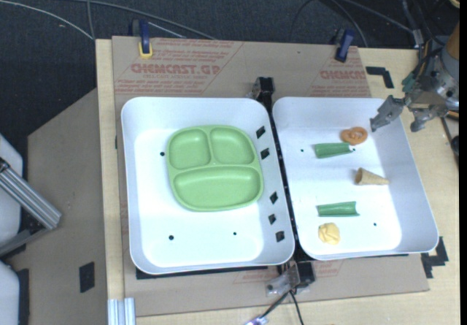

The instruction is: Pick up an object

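The right bin (408, 170) holds several small items: an orange round piece (355, 135), a green stick (333, 150), a tan cone (371, 177), a second green piece (337, 208) and a yellow lump (329, 232). My gripper (403, 119) hangs over the bin's upper right corner, right of the orange piece and apart from it. It is open, its two fingers spread wide with nothing between them.
A green divided plate (214, 167) lies in the left bin (146, 228). Black clips line the ridge between the two bins. Blue clamps hold the board at the far edge. Cables trail across the dark floor behind.
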Available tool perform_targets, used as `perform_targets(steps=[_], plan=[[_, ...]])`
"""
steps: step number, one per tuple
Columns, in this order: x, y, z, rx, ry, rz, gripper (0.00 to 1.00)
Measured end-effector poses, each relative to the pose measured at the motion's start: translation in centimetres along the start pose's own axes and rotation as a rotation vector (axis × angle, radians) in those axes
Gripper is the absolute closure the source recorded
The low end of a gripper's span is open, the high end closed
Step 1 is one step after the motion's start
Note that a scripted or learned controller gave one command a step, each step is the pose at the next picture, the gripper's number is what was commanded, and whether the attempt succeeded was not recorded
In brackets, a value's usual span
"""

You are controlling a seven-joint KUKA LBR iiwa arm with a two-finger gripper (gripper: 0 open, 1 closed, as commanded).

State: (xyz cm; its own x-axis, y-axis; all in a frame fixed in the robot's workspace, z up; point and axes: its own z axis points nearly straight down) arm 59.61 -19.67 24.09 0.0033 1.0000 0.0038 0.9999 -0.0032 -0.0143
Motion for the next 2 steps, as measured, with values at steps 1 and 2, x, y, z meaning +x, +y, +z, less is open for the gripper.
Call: perform_targets(steps=[1,2], plan=[[0.1,0.3,-0.8,-0.014,-0.003,-0.004,0.0],[0.8,1.0,4.8,-0.008,-0.001,-0.005,0.0]])
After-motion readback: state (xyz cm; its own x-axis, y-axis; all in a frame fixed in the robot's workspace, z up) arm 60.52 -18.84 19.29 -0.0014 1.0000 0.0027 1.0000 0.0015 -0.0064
